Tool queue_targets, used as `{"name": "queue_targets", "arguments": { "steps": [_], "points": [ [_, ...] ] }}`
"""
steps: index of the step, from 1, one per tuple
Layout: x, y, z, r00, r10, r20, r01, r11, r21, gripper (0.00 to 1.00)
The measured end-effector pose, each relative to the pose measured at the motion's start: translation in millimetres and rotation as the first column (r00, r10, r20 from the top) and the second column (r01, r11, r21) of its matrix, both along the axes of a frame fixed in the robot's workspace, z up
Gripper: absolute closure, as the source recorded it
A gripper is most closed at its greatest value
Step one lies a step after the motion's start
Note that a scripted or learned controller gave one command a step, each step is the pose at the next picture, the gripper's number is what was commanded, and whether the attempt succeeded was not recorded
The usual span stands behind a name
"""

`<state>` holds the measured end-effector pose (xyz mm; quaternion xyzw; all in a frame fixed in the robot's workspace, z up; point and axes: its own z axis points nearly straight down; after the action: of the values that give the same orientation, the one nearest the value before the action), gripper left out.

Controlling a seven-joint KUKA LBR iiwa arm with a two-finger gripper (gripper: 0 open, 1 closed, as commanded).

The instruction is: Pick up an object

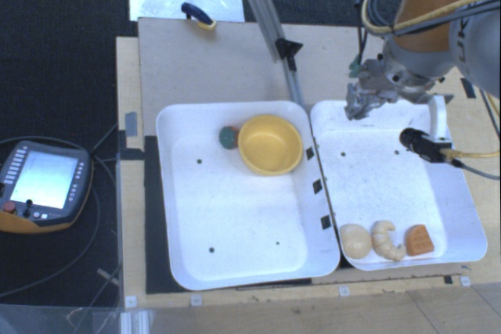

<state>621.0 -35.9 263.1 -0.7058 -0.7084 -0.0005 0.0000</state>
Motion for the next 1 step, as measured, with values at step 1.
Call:
{"name": "queue_targets", "arguments": {
  "steps": [1],
  "points": [
    [-22.5,39.7,-16.9,1.0,0.0,-0.002,0.0,1.0,0.0,1.0]
  ]
}}
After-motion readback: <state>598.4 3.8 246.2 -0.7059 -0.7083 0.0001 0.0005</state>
